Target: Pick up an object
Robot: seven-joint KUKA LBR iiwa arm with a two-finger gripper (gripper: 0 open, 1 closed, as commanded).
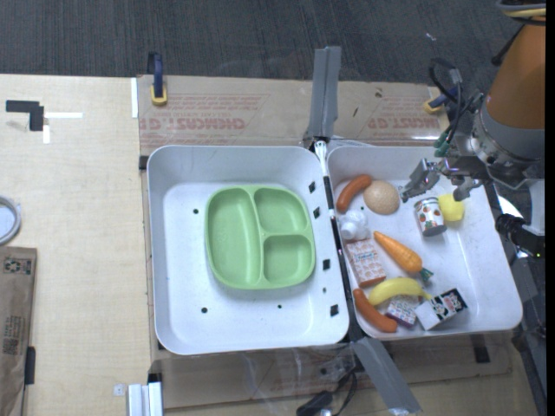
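Right bin (486, 319): a jumble of small things. Along its far side lie a sausage (352, 191), a beige egg-like ball (381, 198), a small can (429, 216) and a yellow block (452, 208). Toward the middle are a white lump (352, 226), a patterned box (364, 261) and a carrot (399, 251). At the near edge sit a banana (398, 289), a second sausage (372, 311) and a black-and-white carton (441, 308).
Left bin (173, 258): holds a green divided plate (259, 236), lying flat near its centre.
Gripper (440, 180): low over the far right part of the right bin, just above the can and the yellow block.
Fingers: dark and hard to read against the bin; I cannot tell how far apart they stand, and nothing shows between them.
Arm (519, 85): grey with an orange band, coming in from the right, wrist tipped down toward the bin.
Surface (69, 198): pale wood, left of both bins.
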